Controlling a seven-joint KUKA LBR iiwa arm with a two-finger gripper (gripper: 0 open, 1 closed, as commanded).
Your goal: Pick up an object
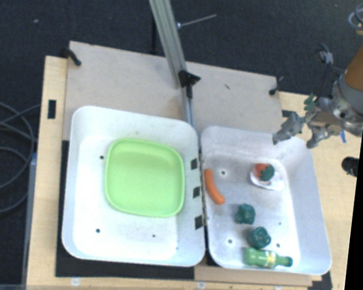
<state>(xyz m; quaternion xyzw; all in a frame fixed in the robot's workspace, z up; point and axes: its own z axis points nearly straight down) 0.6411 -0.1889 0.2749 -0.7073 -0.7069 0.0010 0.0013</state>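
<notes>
You had the grey two-finger gripper point(297, 137) hanging at about two o'clock in the view, over the upper rim of the right shallow white bin point(310, 170), with the arm's orange band just visible above it near the right edge; its two fingers stood spread apart with nothing between them, so the jaws were open and empty. Every candidate for picking lay inside that right bin, below the gripper. Nearest to it, toward five o'clock of the fingers, a small white dish with a red and dark green piece on it point(266, 174) sat in the bin's upper half, apart from the gripper. At the bin's nine o'clock side, close to the wall shared with the other bin, a short orange carrot-shaped piece point(213, 186) lay tilted. Near the bin's centre sat a dark green lumpy toy point(246, 213), and just beyond it toward five o'clock a second dark green lumpy toy point(259, 237). At the bin's six o'clock a light green bottle with a yellow label point(266, 258) lay on its side, just beside that second toy. You also had the left shallow white bin point(87, 162) carrying a flat lime-green square plate point(145, 178) at its centre, and a long grey metal pole point(167, 31) slanted from twelve o'clock down to the gap between the bins
</notes>
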